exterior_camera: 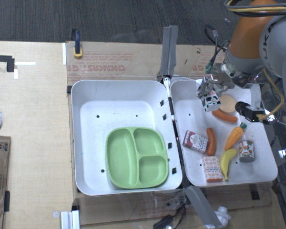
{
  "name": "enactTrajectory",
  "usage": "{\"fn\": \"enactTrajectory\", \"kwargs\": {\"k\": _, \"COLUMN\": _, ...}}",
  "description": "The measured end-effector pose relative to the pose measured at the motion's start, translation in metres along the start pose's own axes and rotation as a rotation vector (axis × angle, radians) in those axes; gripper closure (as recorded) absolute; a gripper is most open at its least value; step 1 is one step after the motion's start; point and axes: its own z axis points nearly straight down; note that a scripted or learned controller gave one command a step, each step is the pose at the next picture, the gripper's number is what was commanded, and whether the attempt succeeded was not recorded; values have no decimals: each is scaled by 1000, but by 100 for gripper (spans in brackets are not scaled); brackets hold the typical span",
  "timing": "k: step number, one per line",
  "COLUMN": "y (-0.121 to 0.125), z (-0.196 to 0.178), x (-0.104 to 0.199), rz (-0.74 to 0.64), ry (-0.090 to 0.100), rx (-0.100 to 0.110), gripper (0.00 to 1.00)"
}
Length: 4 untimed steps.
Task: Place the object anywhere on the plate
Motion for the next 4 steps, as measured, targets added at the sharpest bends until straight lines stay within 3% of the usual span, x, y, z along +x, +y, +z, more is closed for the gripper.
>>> {"fn": "enactTrajectory", "kwargs": {"k": 1, "y": -54, "z": -43, "x": 120, "rz": 4, "ry": 0, "rx": 2, "gripper": 100}}
{"fn": "enactTrajectory", "kwargs": {"k": 2, "y": -106, "z": 7, "x": 179, "rz": -106, "ry": -1, "rx": 3, "gripper": 100}}
{"fn": "enactTrajectory", "kwargs": {"k": 3, "y": -130, "z": 7, "x": 165, "rz": -171, "ry": 0, "rx": 3, "gripper": 100}}
{"fn": "enactTrajectory", "kwargs": {"k": 4, "y": -130, "z": 7, "x": 165, "rz": -171, "ry": 0, "rx": 2, "gripper": 0}}
